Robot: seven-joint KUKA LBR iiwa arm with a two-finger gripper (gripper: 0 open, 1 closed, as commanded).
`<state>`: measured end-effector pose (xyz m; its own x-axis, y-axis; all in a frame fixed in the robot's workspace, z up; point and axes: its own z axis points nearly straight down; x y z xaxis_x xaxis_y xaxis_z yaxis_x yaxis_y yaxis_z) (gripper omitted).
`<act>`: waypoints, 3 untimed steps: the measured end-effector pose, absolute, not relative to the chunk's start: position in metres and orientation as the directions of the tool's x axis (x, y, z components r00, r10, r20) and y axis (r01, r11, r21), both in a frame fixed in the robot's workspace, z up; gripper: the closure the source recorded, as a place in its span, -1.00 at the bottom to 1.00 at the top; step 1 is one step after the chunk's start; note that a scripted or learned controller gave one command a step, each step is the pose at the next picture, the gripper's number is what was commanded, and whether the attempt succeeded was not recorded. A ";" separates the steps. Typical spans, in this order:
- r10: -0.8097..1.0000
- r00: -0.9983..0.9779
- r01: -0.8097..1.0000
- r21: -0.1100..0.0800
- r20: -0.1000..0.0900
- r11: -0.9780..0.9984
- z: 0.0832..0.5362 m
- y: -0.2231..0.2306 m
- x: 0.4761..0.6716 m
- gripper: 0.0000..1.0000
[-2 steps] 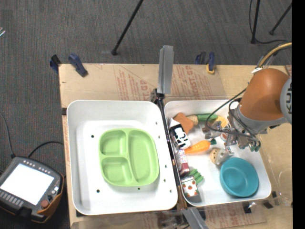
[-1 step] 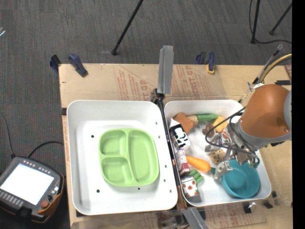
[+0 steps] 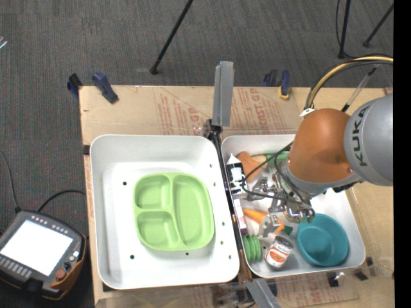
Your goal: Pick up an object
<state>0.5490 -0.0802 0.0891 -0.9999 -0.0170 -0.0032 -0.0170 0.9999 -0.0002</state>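
Observation:
My gripper (image 3: 279, 212) reaches down into the right bin (image 3: 357, 233), under the orange band of the arm (image 3: 319, 149). Just below and left of it lies a small orange carrot-like piece (image 3: 256, 215). A larger orange piece (image 3: 248, 162) rests at the bin's back left. A small can with a red and white label (image 3: 278, 253) lies near the front wall, beside a green ridged object (image 3: 252, 246). A teal bowl (image 3: 323, 239) sits at the front right. The arm hides the middle of the bin.
The left bin (image 3: 106, 165) holds a light green divided plate (image 3: 173, 211). A black and white packet (image 3: 236, 176) leans along the right bin's left wall. A grey post (image 3: 223, 98) stands behind the two bins. A tablet (image 3: 35, 249) lies on the floor at left.

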 end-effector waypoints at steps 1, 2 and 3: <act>0.145 -0.989 0.145 0.001 0.003 0.989 0.086 -0.124 0.483 -1.00; 0.047 -0.999 0.047 0.004 0.000 0.999 0.087 -0.119 0.550 -1.00; 0.192 -0.981 0.192 0.002 0.004 0.981 0.086 -0.080 0.534 -1.00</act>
<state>0.5338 -0.0803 0.0864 -0.9813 0.1924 0.0039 0.1924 0.9813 0.0017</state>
